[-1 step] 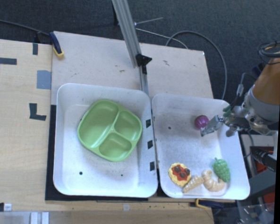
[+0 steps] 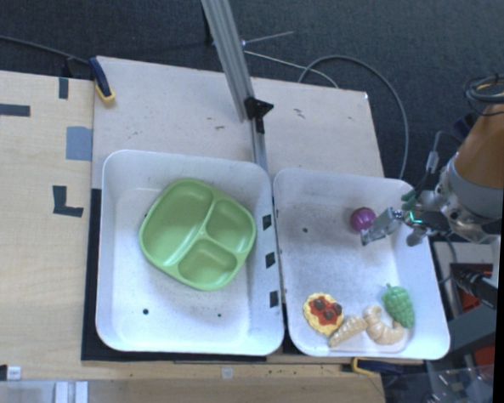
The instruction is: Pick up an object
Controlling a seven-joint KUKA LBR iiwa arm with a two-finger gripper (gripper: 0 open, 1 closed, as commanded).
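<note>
Camera view: gripper (image 2: 385, 227) hangs just right of the ball (image 2: 362, 218) (finger state unclear). Centre over it before closing.

The two white bins (image 2: 118, 231) look like smooth plastic, faintly glossy, their floors flecked with dark scuffs. The divided green plate (image 2: 198, 233) is smooth matt plastic. The purple ball (image 2: 362, 218) has a soft sheen. The small pizza (image 2: 323, 311), pale croissant (image 2: 384, 330) and green leafy piece (image 2: 399, 305) look like moulded plastic toys. The counter (image 2: 30, 217) is light, matt wood, patched with grey tape. The slanted pole (image 2: 230, 46) is brushed metal. The gripper (image 2: 395, 226) is bare grey metal.
</note>
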